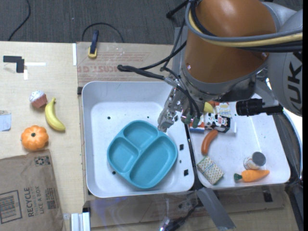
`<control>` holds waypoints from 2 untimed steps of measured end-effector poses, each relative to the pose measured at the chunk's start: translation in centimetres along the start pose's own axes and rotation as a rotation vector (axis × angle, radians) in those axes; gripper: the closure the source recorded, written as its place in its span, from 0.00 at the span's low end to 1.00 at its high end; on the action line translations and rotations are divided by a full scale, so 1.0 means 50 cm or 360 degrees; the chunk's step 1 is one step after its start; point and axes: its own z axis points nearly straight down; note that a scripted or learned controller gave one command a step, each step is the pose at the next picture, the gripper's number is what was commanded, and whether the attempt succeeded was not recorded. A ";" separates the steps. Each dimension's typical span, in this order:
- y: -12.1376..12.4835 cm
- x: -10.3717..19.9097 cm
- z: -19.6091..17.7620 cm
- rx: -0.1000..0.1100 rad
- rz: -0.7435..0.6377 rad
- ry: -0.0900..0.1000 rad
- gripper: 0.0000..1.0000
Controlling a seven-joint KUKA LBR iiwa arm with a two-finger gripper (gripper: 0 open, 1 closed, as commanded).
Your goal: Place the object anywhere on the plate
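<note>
The blue plate [142,154] lies in the left white bin [91,129], a three-compartment tray with rounded corners, turned at a slant so its long axis runs from lower left to upper right. No item rests on it. What the task calls the object is not settled by the view: the loose candidates sit in the right white bin [281,153], namely an orange sausage [209,141] lying just right of the wall between the bins, a printed box [219,121] above it, a speckled sponge block [210,171] near the front, a toy carrot [252,175] and a small tin can [255,160] beside it.

The jaws [167,120] hang at the plate's upper right rim, tips pointing down and left toward it. The plate therefore lies directly below and to the left of the tips, while the sausage and the rest lie to their right, across the dividing wall. I cannot tell how far the jaws are parted, nor whether anything sits between them; the metal tips merge with cables and the bulky orange wrist [226,37] above.

If something is carried, I judge a short descent and release here would land it in the plate's upper right compartment.

On the table [48,71] left of the bins lie a banana [53,115], a small pumpkin [34,137], a toy cupcake [37,99] and a paper bag [29,191].
</note>
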 end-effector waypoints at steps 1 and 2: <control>0.103 0.039 -0.065 -0.0001 -0.0022 -0.0001 1.00; 0.140 0.054 0.021 0.0001 -0.0231 0.0002 1.00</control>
